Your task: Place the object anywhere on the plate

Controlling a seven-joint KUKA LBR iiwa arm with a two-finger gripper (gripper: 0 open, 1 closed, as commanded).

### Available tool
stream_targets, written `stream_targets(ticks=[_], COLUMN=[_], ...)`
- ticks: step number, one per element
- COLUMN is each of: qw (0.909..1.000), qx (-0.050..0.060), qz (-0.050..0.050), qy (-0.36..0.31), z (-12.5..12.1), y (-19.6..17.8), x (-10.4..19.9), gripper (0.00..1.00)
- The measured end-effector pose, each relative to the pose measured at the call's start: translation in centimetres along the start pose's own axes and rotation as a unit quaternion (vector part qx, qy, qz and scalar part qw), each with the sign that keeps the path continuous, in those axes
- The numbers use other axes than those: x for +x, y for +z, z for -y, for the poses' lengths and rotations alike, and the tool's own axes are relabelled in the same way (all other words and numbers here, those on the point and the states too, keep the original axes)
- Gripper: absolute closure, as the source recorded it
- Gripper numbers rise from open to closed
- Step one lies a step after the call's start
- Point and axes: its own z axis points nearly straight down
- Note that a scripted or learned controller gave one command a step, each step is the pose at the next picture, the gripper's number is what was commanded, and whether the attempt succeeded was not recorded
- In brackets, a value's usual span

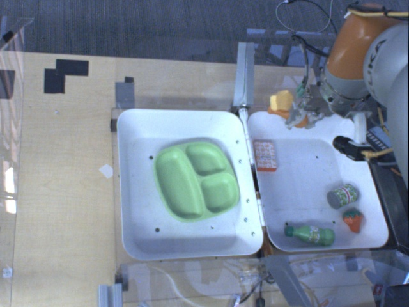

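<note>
the plate (195, 181) in the left bin (137, 190) has nothing on it yet. the gripper (299, 117) hangs over the right bin's (300, 190) far edge by a yellow block (281, 101); i can't tell if it's grasping, so all is left.

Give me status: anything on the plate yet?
Done: nothing yet. The green plate in the left bin has nothing in its compartments. In hand: the claw is at the far edge of the right bin, beside a yellow object; a hold can't be confirmed. Left: grasp, carry over, release. The red box, can, green bottle and strawberry lie in the right bin.
</note>
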Motion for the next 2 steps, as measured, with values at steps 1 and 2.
stream_targets(ticks=[1, 2], qw=[0.9829, 0.9770], qx=[-0.001, -0.001], qz=[-0.001, -0.001], qy=[-0.184, -0.213], z=[-0.2, 8.5], y=[-1.4, -1.4], x=[6.6, 16.4], gripper=[1.00, 1.00])
